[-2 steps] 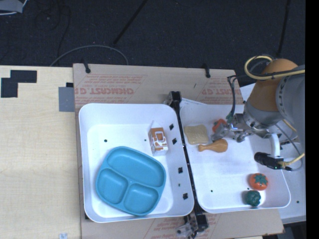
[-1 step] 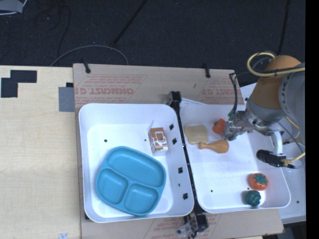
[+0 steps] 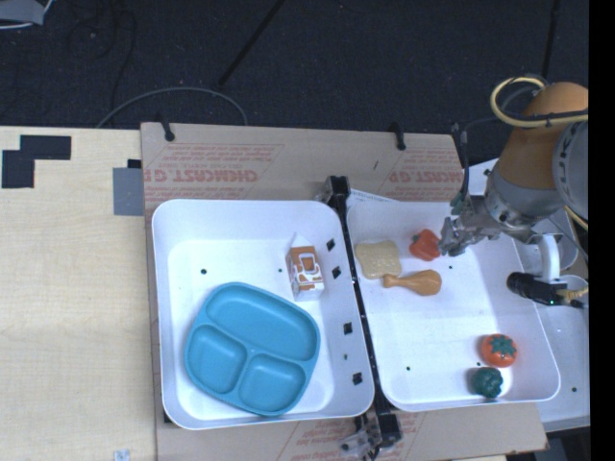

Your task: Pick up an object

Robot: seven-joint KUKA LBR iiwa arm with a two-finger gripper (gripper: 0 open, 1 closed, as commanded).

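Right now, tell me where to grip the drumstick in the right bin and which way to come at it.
Grip the drumstick across its thin handle end, the part pointing toward the divider, coming straight down from above. It lies flat on the right bin floor with its long axis left to right, so the jaws likely fit best closing front to back. The tan bread slice sits just above, so keep clear of it.

Pale wooden bench (image 3: 67,296), cardboard sheet (image 3: 288,166), 2 white bins (image 3: 178,233) side by side
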